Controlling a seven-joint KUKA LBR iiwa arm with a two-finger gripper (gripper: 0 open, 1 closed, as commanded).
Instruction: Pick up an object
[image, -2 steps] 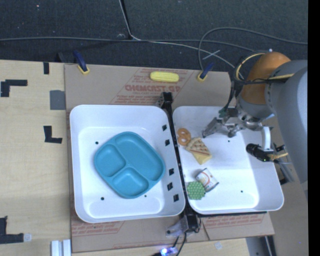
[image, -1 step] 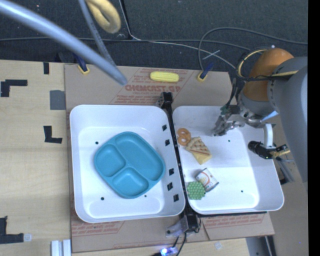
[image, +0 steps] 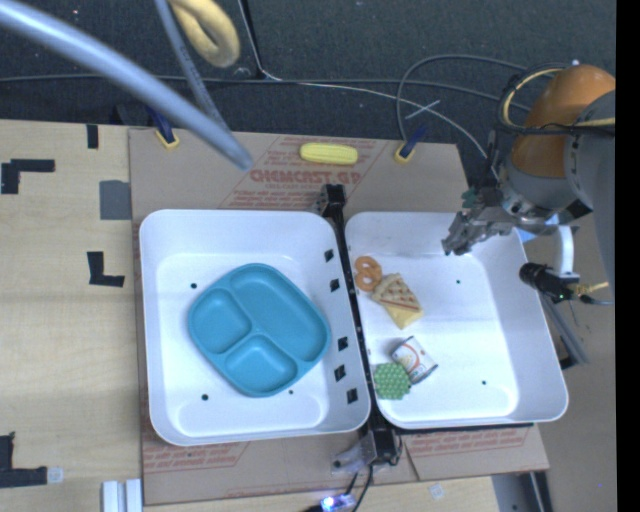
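The end effector (image: 462, 240) hangs over the right bin's (image: 500, 300) far edge — whether open or closed I cannot tell — well apart from the sandwich (image: 398, 299) and pretzel (image: 367, 271).

Glossy white plastic bins (image: 160, 330), cardboard underlay (image: 290, 180)

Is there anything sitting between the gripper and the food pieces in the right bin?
Nothing visible. The gripper hangs over the right bin near its far edge; bare white floor separates it from the pretzel and sandwich piece.
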